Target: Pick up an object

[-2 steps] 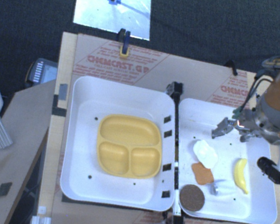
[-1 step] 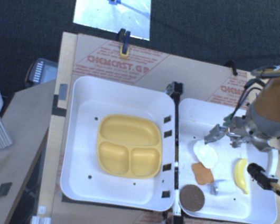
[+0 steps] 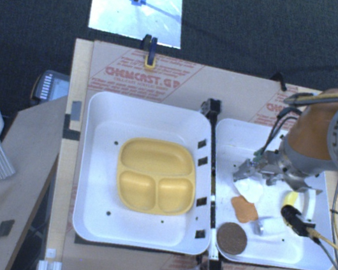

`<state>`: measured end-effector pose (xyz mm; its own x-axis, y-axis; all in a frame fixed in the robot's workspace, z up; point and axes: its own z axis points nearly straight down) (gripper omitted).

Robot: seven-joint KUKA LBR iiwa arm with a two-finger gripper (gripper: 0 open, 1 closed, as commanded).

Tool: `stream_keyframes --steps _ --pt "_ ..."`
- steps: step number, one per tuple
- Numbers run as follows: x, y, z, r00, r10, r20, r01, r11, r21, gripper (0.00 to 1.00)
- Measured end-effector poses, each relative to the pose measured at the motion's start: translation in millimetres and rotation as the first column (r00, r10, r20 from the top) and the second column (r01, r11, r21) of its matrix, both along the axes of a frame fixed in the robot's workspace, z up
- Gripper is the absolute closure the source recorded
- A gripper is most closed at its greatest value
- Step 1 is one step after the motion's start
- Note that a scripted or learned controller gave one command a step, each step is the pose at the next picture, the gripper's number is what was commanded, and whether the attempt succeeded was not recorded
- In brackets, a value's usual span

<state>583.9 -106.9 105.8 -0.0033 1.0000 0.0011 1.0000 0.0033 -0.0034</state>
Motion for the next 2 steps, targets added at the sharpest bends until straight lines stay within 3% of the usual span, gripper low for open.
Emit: stream_keyframes --steps 1,2 --pt "1 -1 14 1.000 -0.003 0.005 0.003 1.000 -0.002 1.00" --pt "0 -6 77 1.000 -0.002 0.011 0.002 1.000 -0.003 1.00"
